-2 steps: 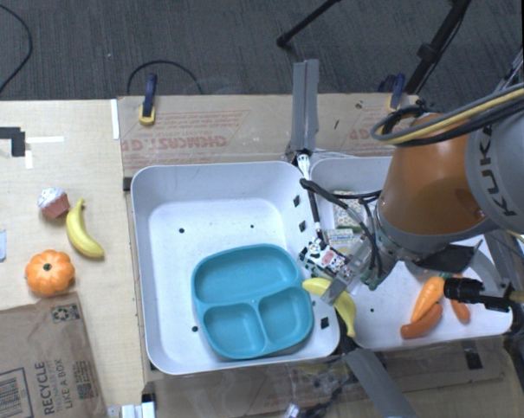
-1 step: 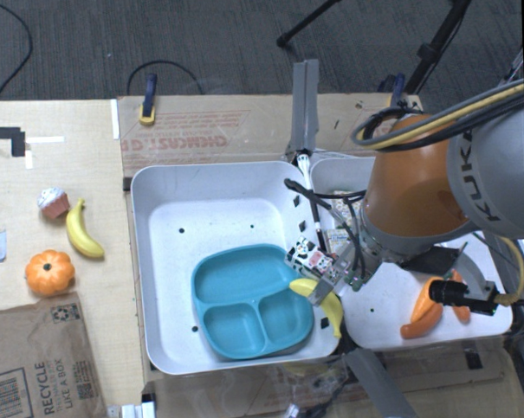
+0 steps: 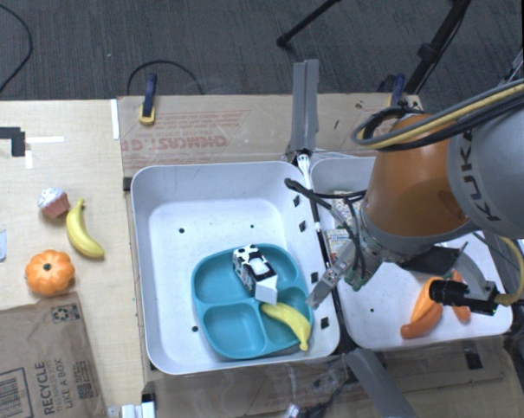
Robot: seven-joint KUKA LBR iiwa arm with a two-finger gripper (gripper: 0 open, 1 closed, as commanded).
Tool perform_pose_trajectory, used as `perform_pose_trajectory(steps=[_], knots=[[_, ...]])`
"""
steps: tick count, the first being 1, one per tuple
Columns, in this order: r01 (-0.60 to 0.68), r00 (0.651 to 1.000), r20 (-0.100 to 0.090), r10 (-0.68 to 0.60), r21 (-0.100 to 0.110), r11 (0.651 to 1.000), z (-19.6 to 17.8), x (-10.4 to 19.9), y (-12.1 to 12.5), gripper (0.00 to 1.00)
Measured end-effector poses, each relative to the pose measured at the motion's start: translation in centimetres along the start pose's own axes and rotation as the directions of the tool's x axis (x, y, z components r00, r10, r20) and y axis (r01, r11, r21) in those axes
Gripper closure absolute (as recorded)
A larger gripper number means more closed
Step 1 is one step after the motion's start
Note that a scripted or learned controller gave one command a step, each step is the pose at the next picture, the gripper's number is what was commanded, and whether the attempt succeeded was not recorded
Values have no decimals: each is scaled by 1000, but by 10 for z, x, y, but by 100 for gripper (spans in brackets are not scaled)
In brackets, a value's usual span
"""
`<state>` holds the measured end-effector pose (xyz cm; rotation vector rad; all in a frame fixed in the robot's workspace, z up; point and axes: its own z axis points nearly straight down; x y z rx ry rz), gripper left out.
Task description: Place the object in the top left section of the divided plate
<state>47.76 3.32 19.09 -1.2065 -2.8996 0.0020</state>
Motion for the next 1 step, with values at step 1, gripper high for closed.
perform_pose_trajectory(steps=[1], knots=[[-3,1000,1,3,0,1000,-9,-2,0,100]])
